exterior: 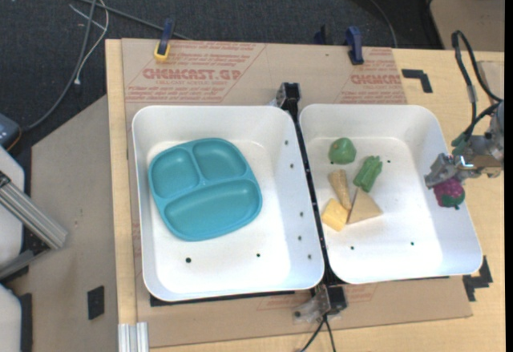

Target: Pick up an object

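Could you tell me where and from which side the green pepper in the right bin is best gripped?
Probably from straight above, fingers closing across the pepper's narrow width at mid-body. It lies long and slightly tilted, with open floor on its right; the yellow pieces crowd its lower left, so keep the fingers off that end.

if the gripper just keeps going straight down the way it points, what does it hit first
Probably the purple toy, which sits right under the gripper by the right bin's right wall. Depth is hard to read from this slanted view, so it may already be touching it.
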Controlling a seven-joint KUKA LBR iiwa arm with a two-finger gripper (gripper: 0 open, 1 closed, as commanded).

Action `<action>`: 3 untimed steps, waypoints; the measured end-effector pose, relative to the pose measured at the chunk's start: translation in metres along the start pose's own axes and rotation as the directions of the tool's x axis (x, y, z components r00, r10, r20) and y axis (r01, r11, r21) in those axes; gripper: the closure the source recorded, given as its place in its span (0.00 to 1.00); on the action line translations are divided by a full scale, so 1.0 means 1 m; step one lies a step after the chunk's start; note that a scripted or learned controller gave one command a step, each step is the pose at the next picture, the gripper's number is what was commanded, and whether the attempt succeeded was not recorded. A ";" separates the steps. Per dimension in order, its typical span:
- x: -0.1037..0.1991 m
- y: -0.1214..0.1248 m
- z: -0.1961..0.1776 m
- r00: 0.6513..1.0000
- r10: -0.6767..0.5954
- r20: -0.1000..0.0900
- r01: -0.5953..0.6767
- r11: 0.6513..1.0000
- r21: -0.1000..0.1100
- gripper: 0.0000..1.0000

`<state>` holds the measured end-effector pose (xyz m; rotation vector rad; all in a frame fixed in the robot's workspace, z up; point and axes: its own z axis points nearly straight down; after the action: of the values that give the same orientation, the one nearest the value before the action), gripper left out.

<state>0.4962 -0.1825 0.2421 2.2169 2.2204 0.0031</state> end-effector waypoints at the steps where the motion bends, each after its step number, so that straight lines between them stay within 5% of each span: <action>1: 0.052 0.005 0.012 1.000 -0.003 -0.004 0.003 1.000 0.007 1.00; 3: 0.169 0.022 0.005 1.000 -0.005 -0.003 0.005 1.000 0.003 1.00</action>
<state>0.5179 -0.0138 0.2374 2.2138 2.2294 0.0037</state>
